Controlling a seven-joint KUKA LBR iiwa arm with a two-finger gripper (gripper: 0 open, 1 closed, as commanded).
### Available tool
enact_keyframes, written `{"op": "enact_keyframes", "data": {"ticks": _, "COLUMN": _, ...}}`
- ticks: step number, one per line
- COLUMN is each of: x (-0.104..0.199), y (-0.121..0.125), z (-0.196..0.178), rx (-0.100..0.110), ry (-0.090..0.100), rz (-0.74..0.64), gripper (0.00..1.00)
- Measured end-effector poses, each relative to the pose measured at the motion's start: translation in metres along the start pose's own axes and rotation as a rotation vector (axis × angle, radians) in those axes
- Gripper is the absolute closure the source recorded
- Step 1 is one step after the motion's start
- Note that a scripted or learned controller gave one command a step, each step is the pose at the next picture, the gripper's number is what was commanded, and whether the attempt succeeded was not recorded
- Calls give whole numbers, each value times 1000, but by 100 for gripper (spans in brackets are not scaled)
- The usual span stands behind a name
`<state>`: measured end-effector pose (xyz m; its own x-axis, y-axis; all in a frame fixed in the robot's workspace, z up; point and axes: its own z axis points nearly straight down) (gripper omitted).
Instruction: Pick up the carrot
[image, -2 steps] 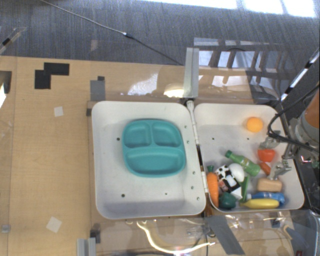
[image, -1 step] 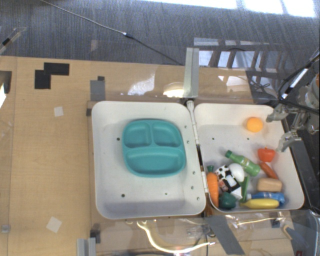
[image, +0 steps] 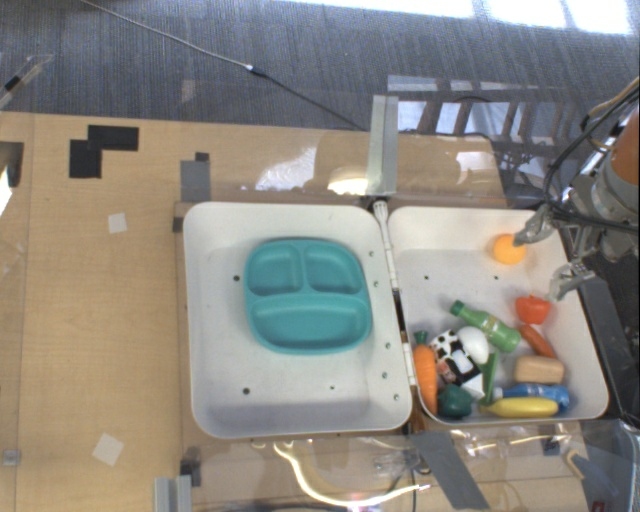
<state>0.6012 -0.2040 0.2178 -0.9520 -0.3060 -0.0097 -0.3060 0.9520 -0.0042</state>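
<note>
The carrot (image: 426, 372) lies against the left wall of the right bin (image: 440, 240), near its front corner, just left of the black-and-white cow toy (image: 461, 355) and above a dark green piece (image: 454, 402). The gripper (image: 551, 253) hovers well apart from the carrot at the bin's far right side, its fingers spread wide and holding nothing, beside an orange ball (image: 509, 250). The left bin (image: 215, 400) carries a teal divided plate (image: 308, 295)

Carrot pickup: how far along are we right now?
Nothing looks done yet. The carrot lies in the right bin, against its left wall, among the other toys. The hand is open with nothing between its fingers, at the bin's far right by the orange ball. Reaching, gripping and lifting remain.
</note>
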Motion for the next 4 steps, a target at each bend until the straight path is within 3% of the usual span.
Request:
{"op": "enact_keyframes", "data": {"ticks": 1, "x": -31, "y": -10, "z": 16, "rx": 0, "ry": -1, "rz": -35, "gripper": 0}}
{"op": "enact_keyframes", "data": {"ticks": 2, "x": -67, "y": -22, "z": 30, "rx": 1, "ry": -3, "rz": -226, "gripper": 0}}
{"op": "enact_keyframes", "data": {"ticks": 3, "x": -66, "y": -22, "z": 115, "rx": 1, "ry": -2, "rz": -216, "gripper": 0}}
{"op": "enact_keyframes", "data": {"ticks": 4, "x": -71, "y": -13, "z": 43, "rx": 3, "ry": -7, "rz": 181, "gripper": 0}}
